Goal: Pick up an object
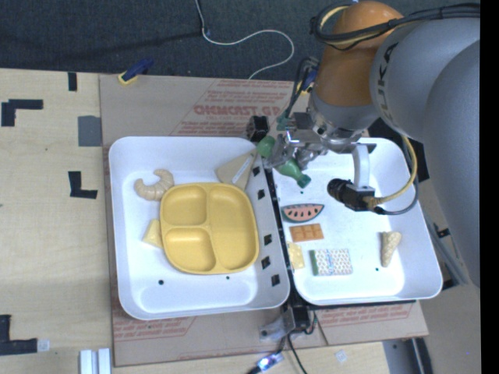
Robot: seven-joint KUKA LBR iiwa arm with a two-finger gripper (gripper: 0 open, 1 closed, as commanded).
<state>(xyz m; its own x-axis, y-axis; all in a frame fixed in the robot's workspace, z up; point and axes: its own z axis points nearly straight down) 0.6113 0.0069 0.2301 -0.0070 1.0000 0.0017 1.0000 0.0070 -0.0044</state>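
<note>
Gripper [290,160] over the right bin's [413,287] far-left corner, fingers seemingly pinched on a green object [299,177]; a straight, slow lift should keep it clear of the rim.

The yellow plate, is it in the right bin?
No, the yellow plate lies in the left bin, beside a croissant.

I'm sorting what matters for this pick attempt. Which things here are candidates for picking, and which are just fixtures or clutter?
Job candidates:
watermelon slice
waffle piece
patterned card
cone piece
croissant
yellow divided plate
green item under the gripper

Just lying about:
left bin
right bin
cardboard sheet
white cable
</note>
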